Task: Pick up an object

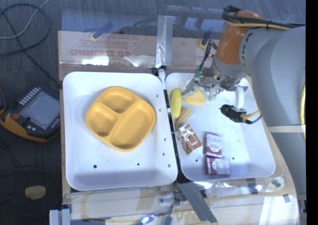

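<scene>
My gripper hangs low over the far part of the right bin, its two fingers spread open. A pale yellow wedge lies on the bin floor just under and between the fingertips, and I see no grip on it. To the left, a yellow corn cob lies along the bin's left wall. An orange waffle cone sits just in front of the cob. Nearer the front are a brown-and-white snack packet and two red-and-white boxes.
The left bin holds a yellow three-part plate. A black cable plug dangles from the wrist over the right bin. The ridge between the bins runs close to the cob. A teach pendant lies on the floor at left.
</scene>
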